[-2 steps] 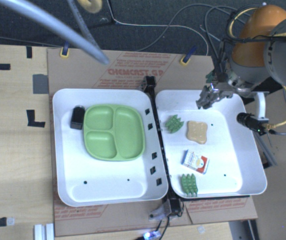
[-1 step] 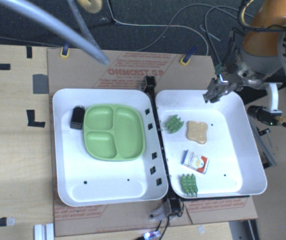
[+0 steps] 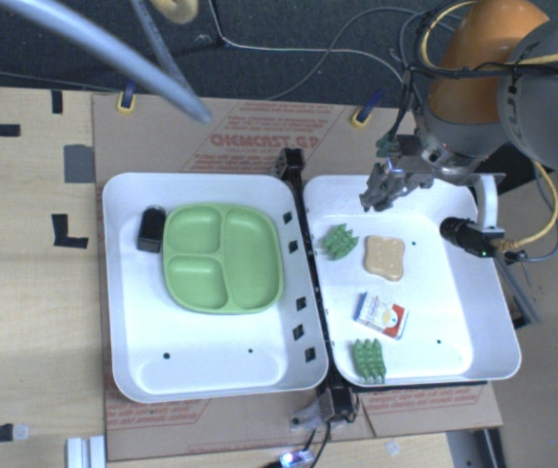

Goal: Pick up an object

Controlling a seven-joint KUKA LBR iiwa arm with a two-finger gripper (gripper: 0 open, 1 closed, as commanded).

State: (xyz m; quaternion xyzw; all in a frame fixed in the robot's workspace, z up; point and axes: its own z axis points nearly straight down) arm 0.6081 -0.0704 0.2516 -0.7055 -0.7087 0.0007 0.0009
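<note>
On the far left, the wooden bench top [image 3: 25, 291] is lying bare apart from some black marks, with a brown cardboard sheet [image 3: 259, 130] spreading under both bins. Sitting on that sheet, the left bin [image 3: 128, 359] is holding a green divided plate [image 3: 223, 258], and a small black block [image 3: 151, 229] is resting against the plate's left edge. Black clips [image 3: 298, 261] are running along the seam where the two bins are meeting. Past the seam, the right bin [image 3: 484, 339] is carrying four loose things: a green spiky toy [image 3: 338, 241] is lying near the seam, a tan toast-shaped piece [image 3: 385, 257] is sitting just beside it, a small white, blue and red carton [image 3: 381, 315] is lying below that, and a green ridged piece [image 3: 369, 358] is resting near the front wall. Above the toast, the gripper [image 3: 381, 191] is hanging over the bin's back part, apart from all four things; whether its jaws are released or clenched cannot be told. The grey arm [image 3: 513, 76] is reaching in at the upper right.
</note>
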